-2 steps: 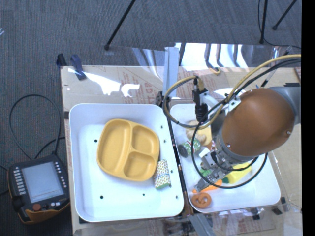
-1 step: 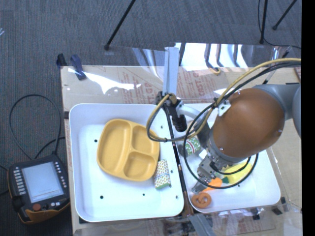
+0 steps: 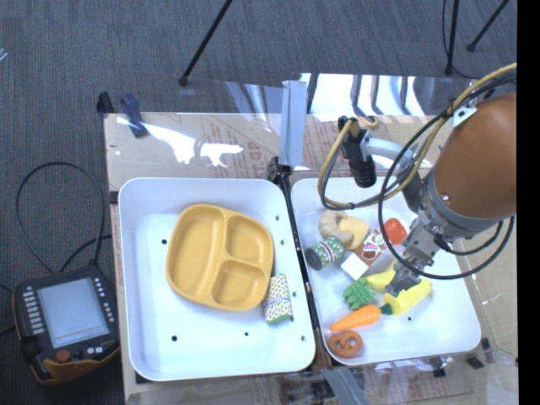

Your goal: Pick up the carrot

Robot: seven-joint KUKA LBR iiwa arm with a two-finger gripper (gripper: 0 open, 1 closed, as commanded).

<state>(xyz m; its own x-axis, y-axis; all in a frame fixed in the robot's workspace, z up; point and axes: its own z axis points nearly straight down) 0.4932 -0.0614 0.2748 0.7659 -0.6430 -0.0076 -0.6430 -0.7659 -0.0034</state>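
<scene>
Two white bins sit on the tabletop. At 5 o'clock in the right bin (image 3: 456,332) lies the carrot (image 3: 358,317), likely light, hard and smooth plastic; its thick orange middle looks best to grab. The end effector (image 3: 403,274) hovers at its 1 o'clock.

The gripper (image 3: 403,278) tip is hidden among yellow toys (image 3: 405,294); the arm (image 3: 477,159) runs off the right edge.

Arm (image 3: 472,163) reaching in, wrist angled down
</scene>
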